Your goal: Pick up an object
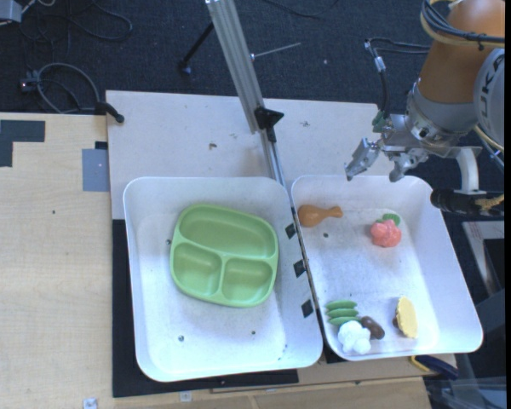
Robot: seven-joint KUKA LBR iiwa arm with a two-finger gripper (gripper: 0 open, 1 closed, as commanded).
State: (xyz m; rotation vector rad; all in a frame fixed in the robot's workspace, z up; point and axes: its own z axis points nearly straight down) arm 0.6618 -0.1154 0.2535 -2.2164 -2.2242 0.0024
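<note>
My gripper [377, 168] hangs open above the far rim of the right bin [447, 254], with nothing between its fingers. Below it in that bin lie an orange chicken drumstick [317, 215] near the far left corner and a red strawberry [387, 231] to its right. Toward the near edge lie a green pea pod [341, 311], a white and brown mushroom piece [358, 332] and a yellow corn cob [405, 317]. The grey arm with its orange band [458, 41] reaches in from the upper right.
The left bin [145, 313] holds a green divided plate [225, 255]. A slanted metal rail [245, 66] rises from the divider between the bins toward the back. Cables lie on the dark floor behind the bench.
</note>
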